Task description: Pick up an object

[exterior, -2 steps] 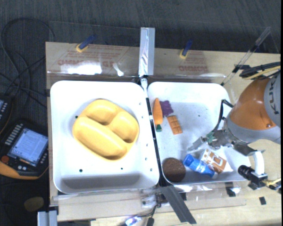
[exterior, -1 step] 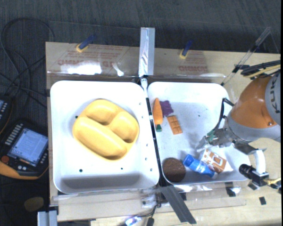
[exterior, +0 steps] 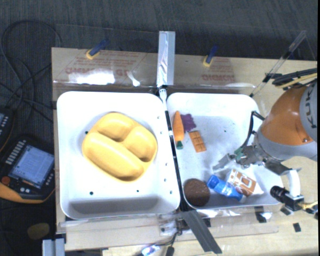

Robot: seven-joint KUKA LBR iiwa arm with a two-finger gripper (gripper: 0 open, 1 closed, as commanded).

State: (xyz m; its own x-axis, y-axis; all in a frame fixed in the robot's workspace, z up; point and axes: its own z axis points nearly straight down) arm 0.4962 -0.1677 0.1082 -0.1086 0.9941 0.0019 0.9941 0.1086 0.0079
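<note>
Fingers [exterior: 230,160] at lower right of the frame hang low in the right bin [exterior: 224,103]; I cannot tell how far apart they stand. Just below them lies a small carton [exterior: 242,182], beside a blue bottle [exterior: 223,188] and brown ball [exterior: 196,191]. Yellow bread [exterior: 119,145] sits in the left bin [exterior: 66,143].

arm [exterior: 288,124] reaches in from right, pincer [exterior: 236,161] lowered.

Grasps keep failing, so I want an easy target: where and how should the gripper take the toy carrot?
Probably the carrot at mid-body, coming straight down, fingers closing across its narrow width. It lies lengthwise against the right bin's left wall, so approach from its right side.
</note>
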